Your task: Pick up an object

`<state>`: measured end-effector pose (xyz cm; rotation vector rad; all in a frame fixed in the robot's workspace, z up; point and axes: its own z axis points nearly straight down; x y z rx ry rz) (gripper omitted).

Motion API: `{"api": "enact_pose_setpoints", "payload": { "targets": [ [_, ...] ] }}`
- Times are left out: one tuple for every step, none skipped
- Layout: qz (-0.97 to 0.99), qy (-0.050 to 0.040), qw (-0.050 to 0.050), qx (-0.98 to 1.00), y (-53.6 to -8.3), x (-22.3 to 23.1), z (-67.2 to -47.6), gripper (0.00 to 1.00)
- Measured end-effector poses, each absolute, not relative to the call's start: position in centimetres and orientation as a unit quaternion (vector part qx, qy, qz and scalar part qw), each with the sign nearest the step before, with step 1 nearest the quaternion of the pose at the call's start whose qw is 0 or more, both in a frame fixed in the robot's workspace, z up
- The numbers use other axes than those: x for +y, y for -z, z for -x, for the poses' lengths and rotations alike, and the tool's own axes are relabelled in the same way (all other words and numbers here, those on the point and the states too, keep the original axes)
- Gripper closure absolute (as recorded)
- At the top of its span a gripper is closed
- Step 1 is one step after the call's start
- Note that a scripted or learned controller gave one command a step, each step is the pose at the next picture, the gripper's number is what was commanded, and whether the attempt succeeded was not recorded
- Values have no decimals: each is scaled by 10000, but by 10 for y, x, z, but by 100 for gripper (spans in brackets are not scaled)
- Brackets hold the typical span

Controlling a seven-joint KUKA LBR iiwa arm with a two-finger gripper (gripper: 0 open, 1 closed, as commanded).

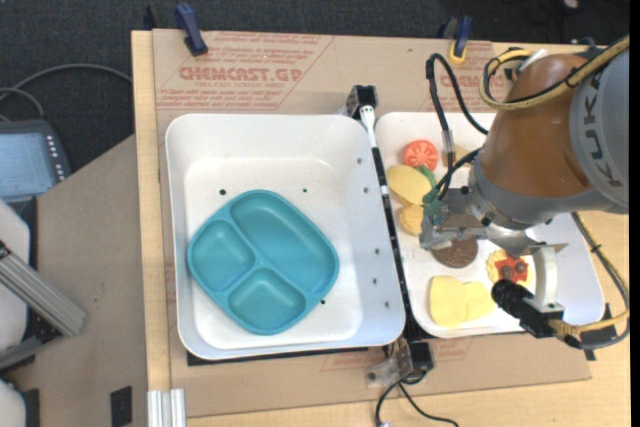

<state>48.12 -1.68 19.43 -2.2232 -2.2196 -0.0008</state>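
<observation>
Where pincer (437, 227) hovers, toys (421, 154) crowd.

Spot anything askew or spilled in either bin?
Nothing spilled. The teal divided tray sits rotated in the left bin, not square to its walls. The toy food, tomato included, lies inside the right bin.
</observation>
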Motion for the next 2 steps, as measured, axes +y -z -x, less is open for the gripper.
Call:
{"api": "enact_pose_setpoints", "payload": {
  "targets": [
    [7068, -7, 18, -7074, -184, 2, -479, 100],
    [7053, 47, -40, -7088, -319, 27, -480, 100]
  ]
}}
